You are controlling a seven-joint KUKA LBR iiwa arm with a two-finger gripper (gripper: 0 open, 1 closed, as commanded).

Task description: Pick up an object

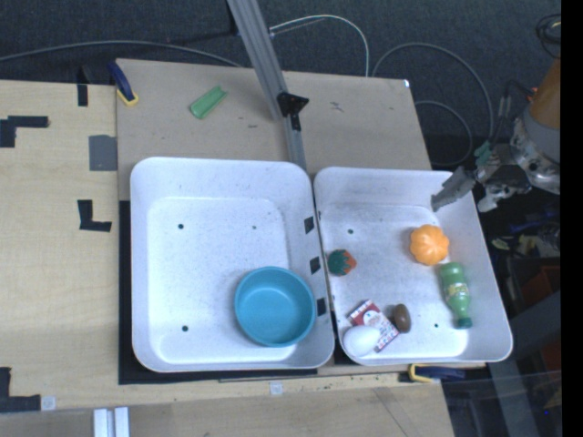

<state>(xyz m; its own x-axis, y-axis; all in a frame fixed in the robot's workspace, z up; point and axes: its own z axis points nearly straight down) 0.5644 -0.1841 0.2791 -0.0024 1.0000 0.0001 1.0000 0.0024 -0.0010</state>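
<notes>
In the right bin [364, 189] lie an orange ball [428, 244], a green bottle [455, 291], a small green and red ball [342, 262], a red and white box [372, 320], a white egg-shaped object [361, 340] and a small brown object [401, 317]. My gripper [465, 198] hangs over that bin's upper right rim, up and to the right of the orange ball. It is open, with nothing between its fingers [449, 190].
A blue bowl [273, 305] sits in the left bin [182, 189], at its near right corner. A grey pole [264, 53] slants up from between the bins. A green block [207, 102] lies on the bench behind the bins. Cables trail at the back right.
</notes>
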